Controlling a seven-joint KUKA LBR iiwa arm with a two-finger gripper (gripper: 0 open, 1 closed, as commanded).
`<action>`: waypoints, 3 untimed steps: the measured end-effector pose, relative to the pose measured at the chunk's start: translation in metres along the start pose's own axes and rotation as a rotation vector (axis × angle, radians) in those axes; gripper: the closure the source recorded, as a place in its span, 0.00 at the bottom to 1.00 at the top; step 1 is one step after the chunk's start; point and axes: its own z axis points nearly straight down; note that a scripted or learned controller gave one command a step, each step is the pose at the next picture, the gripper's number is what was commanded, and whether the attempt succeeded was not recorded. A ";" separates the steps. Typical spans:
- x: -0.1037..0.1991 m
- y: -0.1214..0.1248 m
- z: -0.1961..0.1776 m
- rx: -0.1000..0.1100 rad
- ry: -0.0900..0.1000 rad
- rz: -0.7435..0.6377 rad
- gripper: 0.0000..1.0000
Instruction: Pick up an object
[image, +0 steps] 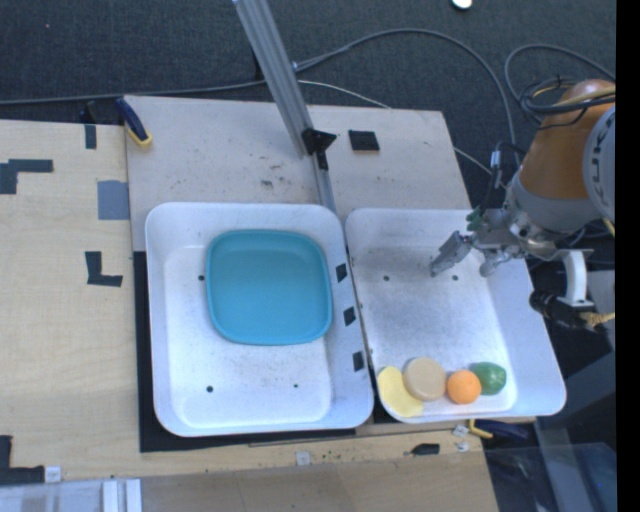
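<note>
On the counter (230, 150), the left bin (170, 330) is holding a teal square plate (268, 286), lying flat toward its far side. Just beside it, the right bin (440, 320) is carrying four small things in a row along its near edge: a yellow piece (395, 393), a tan round block (424, 378) touching it, an orange ball (463, 387), and a green piece (490, 377) at the right end. The claw (466, 257) is hanging over the far right part of this bin, well apart from the row, its fingers spread and gripping nothing.
</note>
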 end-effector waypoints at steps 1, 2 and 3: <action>-0.008 -0.006 0.056 0.001 0.000 0.001 0.00; -0.008 -0.005 0.104 -0.005 -0.001 0.000 0.00; -0.009 -0.005 0.093 -0.007 -0.003 0.000 1.00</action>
